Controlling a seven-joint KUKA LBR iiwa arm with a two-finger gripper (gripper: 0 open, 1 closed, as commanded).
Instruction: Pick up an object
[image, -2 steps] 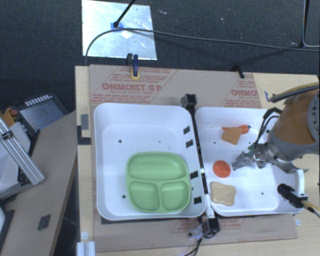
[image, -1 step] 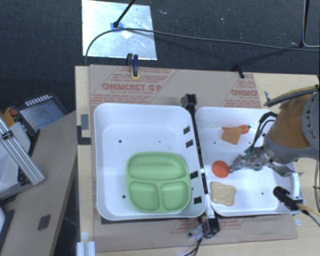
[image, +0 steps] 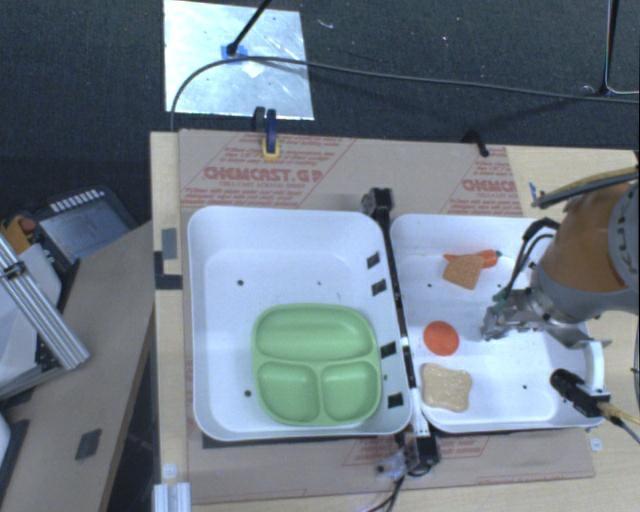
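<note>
A single fixed camera hangs above the table (image: 300, 165) and looks down on it at a slant, far enough off to take in both white bins whole. The right bin (image: 520, 400) lies under the tool (image: 497, 325); the left bin (image: 220, 300) sits beyond the tool toward the frame's left. The arm (image: 590, 250) enters from the right edge, and dark floor (image: 80, 90) shows along the top.

The brown board (image: 330, 165) under the bins reads "CHEMCAST" in red, twice.
</note>
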